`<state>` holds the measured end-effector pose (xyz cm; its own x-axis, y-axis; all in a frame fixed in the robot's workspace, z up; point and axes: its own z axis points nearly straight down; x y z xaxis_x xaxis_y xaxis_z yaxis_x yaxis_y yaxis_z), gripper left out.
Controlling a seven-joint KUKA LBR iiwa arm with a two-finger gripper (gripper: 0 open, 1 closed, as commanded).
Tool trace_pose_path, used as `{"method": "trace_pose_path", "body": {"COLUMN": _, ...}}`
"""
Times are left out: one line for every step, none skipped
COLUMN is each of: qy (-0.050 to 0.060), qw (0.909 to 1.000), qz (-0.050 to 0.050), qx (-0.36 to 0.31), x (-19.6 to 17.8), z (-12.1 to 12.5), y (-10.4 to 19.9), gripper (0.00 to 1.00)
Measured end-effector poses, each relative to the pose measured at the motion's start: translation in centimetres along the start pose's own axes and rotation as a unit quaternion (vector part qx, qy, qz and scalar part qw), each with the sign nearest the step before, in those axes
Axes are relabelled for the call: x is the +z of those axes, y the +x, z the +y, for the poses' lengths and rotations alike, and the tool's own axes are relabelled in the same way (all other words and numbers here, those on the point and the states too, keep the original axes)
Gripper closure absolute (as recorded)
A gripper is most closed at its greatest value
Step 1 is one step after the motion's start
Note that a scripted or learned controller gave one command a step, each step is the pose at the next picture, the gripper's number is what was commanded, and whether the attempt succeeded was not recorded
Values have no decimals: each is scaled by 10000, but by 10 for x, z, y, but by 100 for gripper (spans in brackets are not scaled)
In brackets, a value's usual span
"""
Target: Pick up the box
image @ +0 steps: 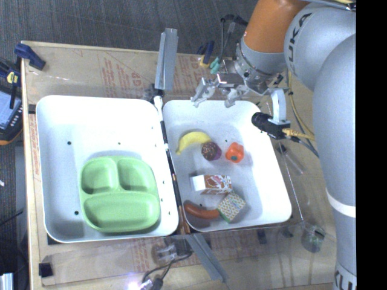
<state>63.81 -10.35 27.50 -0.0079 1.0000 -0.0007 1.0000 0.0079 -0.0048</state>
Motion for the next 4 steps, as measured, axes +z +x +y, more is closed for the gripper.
{"method": "trace_pose_path", "body": {"qy": 8, "qw": 9991, "qz": 2, "qx": 422, "x": 95, "z": -70, "y": -32, "gripper": 0}}
{"method": "trace_pose_path", "body": {"qy": -3, "qw": 10000, "qz": 5, "qx": 27, "x": 152, "z": -114, "y": -68, "gripper": 0}}
{"method": "trace_pose_path", "body": {"qy": -237, "qw": 9985, "qz": -31, "qx": -494, "x": 165, "z": -145, "y": -104, "gripper": 0}}
{"method": "trace_pose_path", "body": {"qy": -18, "qw": 10000, "qz": 3, "qx": -73, "x": 151, "z": -133, "y": -27, "gripper": 0}}
